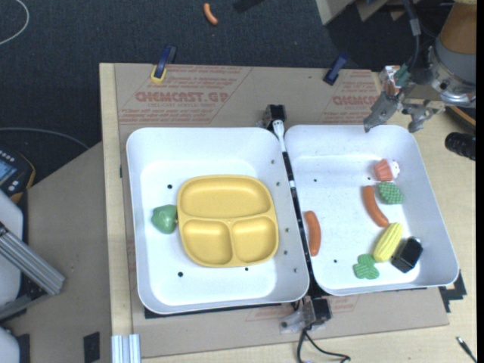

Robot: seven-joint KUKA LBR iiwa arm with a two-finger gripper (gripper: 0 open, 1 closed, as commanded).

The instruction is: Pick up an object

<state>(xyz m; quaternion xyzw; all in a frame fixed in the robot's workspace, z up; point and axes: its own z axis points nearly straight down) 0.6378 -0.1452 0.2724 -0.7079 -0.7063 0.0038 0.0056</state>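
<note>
My gripper [395, 118] hangs above the far right corner of the right bin [340, 153], fingers spread and nothing between them. Below it in that bin lie an orange-and-white piece [385, 170], a green knobbly piece [391, 193], an orange sausage [374, 206], a yellow corn cob [388, 241], a black block [407, 254], a green broccoli [367, 267] and an orange carrot [312, 232] near the bin's left wall.
The left bin [151, 157] holds a yellow three-compartment tray [226, 219] and a green toy [164, 218] at its left side. Clamps sit on the cardboard bench's far edge. A small orange piece [210, 13] lies on the dark floor beyond.
</note>
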